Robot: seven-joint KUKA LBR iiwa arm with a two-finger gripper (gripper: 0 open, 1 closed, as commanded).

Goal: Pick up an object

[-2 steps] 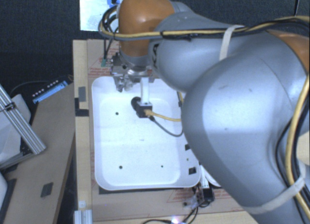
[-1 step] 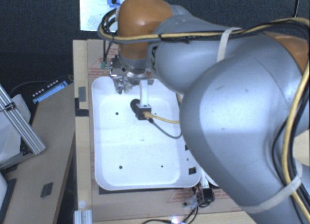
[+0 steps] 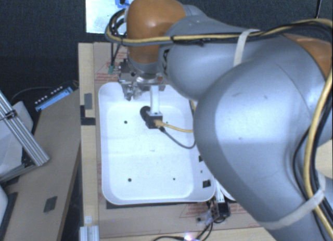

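Hovering at the twelve o'clock end of the shallow white plastic bin (image 3: 130,182), the grey two-finger gripper (image 3: 141,90) gave no readable jaw state, and no object lay on the visible floor, so closing would likely catch nothing.

Readable text: none anywhere in the camera view.
Paper sheet (image 3: 106,3), far left, behind the bench: pale, with a small blue mark; any print on it is too blurred to read.
Dark strip (image 3: 52,96), left of the bin: a row of small light marks, too small to make out as letters or numbers.
White bin (image 3: 117,182): only small dark dots on its floor, no label or number.
Arm (image 3: 250,110): grey and orange shells, no brand name or sign legible.
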